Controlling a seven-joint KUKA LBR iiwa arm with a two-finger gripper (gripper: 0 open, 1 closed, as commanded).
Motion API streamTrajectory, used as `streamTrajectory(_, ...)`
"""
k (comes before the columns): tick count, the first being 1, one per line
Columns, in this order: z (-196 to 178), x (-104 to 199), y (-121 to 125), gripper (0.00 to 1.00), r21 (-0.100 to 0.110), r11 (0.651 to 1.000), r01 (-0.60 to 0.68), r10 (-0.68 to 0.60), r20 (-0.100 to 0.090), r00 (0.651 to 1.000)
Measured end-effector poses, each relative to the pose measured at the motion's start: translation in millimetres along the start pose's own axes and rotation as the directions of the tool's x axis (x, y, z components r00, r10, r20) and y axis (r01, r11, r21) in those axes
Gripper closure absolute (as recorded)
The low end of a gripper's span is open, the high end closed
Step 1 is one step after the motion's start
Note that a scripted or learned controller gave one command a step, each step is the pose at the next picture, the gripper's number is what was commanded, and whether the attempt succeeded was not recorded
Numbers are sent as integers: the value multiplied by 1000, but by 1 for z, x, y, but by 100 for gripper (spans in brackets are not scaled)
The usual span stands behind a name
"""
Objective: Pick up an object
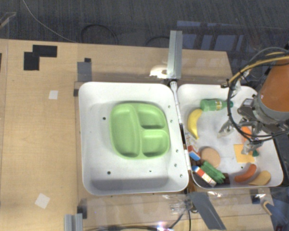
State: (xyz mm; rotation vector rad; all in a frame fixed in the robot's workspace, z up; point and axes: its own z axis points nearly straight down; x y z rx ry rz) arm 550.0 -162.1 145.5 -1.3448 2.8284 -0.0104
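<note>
The yellow banana [194, 123] lies in the right bin [278, 182], left of the gripper [238, 136] and apart from it. I cannot tell the fingers' state. The left bin [94, 177] holds a green divided tray [138, 130].

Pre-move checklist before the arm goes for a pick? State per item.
1. Gripper over the right bin, above the toys: ok.
2. Something between its fingers: cannot tell.
3. Banana lying apart from the other toys, reachable: ok.
4. Green bottle near the bin's far wall, tight spot: not ok.
5. Cables hanging over the toys beneath the wrist: not ok.
6. Green tray flat in the left bin: ok.
</note>
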Motion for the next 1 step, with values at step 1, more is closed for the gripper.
streamTrajectory(1,51,-47,41,0,-2,999,-40,40,1,999)
